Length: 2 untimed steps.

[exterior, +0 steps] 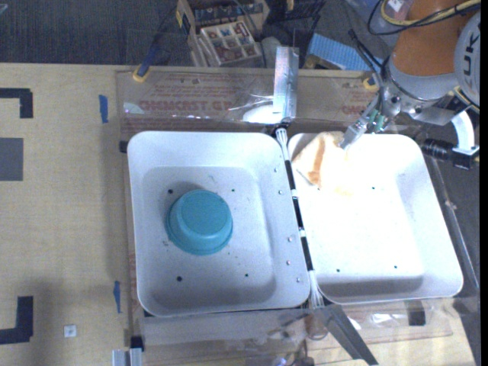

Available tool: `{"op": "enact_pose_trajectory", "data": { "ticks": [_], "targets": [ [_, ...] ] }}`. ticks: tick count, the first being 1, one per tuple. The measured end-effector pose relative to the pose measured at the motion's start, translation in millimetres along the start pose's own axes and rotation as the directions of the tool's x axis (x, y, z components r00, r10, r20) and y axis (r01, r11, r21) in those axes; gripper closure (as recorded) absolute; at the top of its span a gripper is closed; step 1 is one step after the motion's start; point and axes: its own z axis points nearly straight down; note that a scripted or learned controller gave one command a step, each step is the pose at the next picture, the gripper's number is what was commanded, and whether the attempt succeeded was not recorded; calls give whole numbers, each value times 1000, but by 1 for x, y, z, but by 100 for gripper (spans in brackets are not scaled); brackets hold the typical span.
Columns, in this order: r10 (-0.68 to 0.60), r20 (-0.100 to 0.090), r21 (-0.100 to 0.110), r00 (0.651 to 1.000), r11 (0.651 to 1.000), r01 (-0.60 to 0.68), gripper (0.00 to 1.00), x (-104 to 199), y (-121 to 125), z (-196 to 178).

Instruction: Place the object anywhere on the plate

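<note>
Orange-and-cream object (pixel 315 161): find it just left of the gripper (pixel 354 135), in the right bin's (pixel 381 239) far corner. Cannot tell whether clenched or released, so open wide, settle squarely over it, close, then lift clear before crossing well left to the teal plate (pixel 200 220).

A robotics lab: KUKA arm (pixel 431 44) over taped bench (pixel 61 227) (cluttered floor).
</note>
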Motion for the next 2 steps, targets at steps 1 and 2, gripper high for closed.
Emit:
{"op": "enact_pose_trajectory", "data": {
  "ticks": [1,2],
  "targets": [
    [-386,1,-1,922,922,386,100,46,31,3],
    [-712,2,-1,702,702,712,100,83,59,9]
  ]
}}
